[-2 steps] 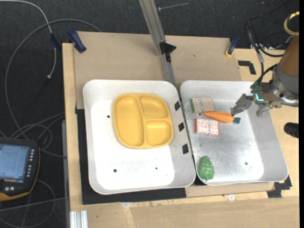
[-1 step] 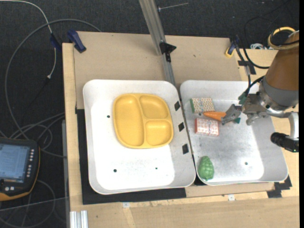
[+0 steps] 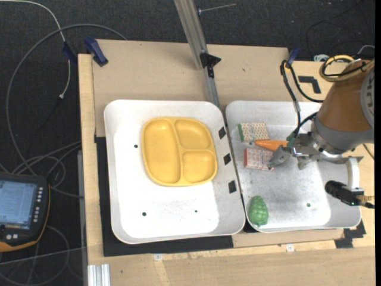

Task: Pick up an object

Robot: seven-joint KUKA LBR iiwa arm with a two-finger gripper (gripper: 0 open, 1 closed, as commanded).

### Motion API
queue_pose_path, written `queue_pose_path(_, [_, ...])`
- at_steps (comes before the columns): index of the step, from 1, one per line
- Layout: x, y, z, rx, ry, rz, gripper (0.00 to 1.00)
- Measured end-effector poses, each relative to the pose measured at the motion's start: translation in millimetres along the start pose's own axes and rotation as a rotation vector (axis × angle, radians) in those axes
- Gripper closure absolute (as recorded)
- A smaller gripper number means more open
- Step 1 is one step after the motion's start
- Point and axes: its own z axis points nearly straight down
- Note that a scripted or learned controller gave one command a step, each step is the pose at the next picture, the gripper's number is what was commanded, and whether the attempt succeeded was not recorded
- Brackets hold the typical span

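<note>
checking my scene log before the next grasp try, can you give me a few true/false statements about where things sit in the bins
1. The yellow divided plate lies in the left bin. True.
2. The green object sits in the left bin. False: it is in the right bin, near its front left corner.
3. The orange carrot-like piece lies between two patterned packets. True.
4. The tool is above the yellow divided plate. False: it is over the right bin, beside the orange carrot-like piece.

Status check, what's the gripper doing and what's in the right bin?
Gripper low in right bin, at orange piece and red patterned packet. Grip unconfirmed. Green object apart, near front edge.
</note>
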Motion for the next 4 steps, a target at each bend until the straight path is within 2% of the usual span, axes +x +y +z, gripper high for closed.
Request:
queue_pose_path(1, [1,-1,39,-0.001,0.0,0.0,0.0])
queue_pose_path(2, [1,1,25,-0.009,-0.002,0.0,1.0])
queue_pose_path(4, [0,14,-66,-0.015,-0.005,-0.001,1.0])
